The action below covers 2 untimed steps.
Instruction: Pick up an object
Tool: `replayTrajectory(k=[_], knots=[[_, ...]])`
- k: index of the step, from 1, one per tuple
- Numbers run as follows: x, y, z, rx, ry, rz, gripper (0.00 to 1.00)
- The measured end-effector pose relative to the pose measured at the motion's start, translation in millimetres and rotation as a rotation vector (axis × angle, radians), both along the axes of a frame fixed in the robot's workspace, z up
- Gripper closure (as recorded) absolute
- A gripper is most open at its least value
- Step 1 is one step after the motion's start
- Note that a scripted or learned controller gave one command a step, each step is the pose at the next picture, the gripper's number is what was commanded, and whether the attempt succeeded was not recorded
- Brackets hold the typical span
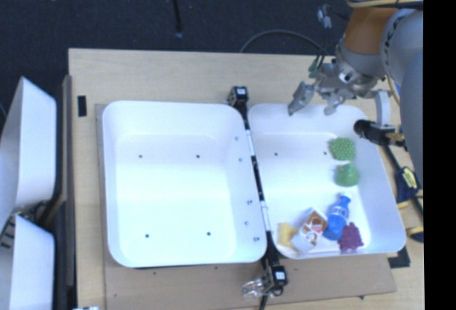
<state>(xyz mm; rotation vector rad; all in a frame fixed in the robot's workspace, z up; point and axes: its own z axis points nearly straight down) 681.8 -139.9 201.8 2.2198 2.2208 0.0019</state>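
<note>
White plastic makes up both shallow bins on the pale wooden worktop (pixel 85 73). The left bin (pixel 178 184) has only its bare floor showing, while the right bin (pixel 299 152) holds a small scatter of things along its right and near side. The pincer (pixel 315 103) hangs over the far edge of the right bin, its two grey fingers spread apart with nothing between them. Above it the arm's orange band (pixel 374 13) and grey body come in from the right.

The things to pick lie well apart from the pincer, all nearer the camera. Closest to it is a green bumpy ball (pixel 342 149), below and to the right of the fingertips. Just beside that, nearer still, sits a smoother green lump (pixel 348 174). In the near right corner a blue bottle (pixel 338 214), a purple bunch of grapes (pixel 350 236), a red and white packet (pixel 311 229) and a yellow piece (pixel 286 233) crowd together, touching or nearly so.
</note>
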Motion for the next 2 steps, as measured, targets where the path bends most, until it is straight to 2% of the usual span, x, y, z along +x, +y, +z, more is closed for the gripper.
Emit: replayTrajectory(k=[1,2], knots=[[-24.0,-42.7,-62.4,-0.002,0.007,-0.004,0.00],[-105.4,-80.9,-103.3,-0.001,0.010,-0.007,0.00]])
